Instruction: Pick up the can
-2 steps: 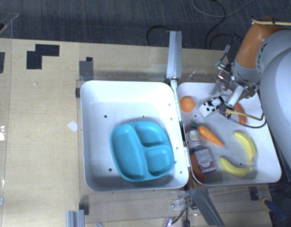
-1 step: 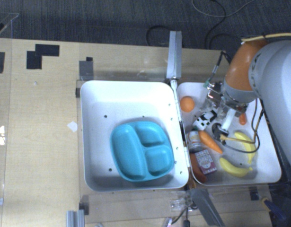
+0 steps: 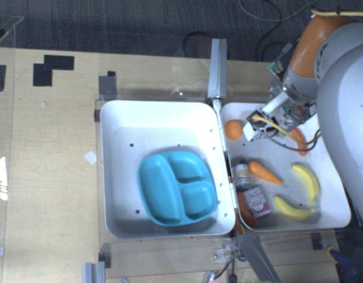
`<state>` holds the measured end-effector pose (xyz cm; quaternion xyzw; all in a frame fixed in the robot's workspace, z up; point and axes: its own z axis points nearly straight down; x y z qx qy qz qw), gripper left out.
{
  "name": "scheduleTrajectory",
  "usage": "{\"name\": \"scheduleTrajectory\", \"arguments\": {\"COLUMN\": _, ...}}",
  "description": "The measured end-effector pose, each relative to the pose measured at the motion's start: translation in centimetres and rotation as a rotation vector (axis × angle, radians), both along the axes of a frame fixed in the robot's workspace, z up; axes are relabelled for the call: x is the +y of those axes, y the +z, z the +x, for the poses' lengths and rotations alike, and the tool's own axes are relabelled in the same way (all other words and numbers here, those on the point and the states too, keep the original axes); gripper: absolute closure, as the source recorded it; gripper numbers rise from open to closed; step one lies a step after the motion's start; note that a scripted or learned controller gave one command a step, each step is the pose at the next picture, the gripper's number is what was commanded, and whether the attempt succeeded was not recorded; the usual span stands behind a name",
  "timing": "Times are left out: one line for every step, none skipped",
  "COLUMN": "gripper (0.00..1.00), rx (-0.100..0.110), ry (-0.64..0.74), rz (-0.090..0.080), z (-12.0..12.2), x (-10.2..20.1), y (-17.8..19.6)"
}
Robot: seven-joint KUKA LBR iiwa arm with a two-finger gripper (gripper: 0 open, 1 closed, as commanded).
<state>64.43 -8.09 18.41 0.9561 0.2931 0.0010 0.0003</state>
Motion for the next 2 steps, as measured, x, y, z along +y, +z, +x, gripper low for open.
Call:
{"name": "scheduleTrajectory", "arguments": {"gripper": 1.00, "rx": 0.000, "ry": 0.010, "rz": -0.001, "z": 0.13, "x": 0.13, "y": 0.92}}
{"name": "scheduleTrajectory", "arguments": {"gripper": 1.00, "rx": -0.001, "ry": 0.021, "rz": -0.002, "z": 0.27, "x": 0.27, "y": 1.82}}
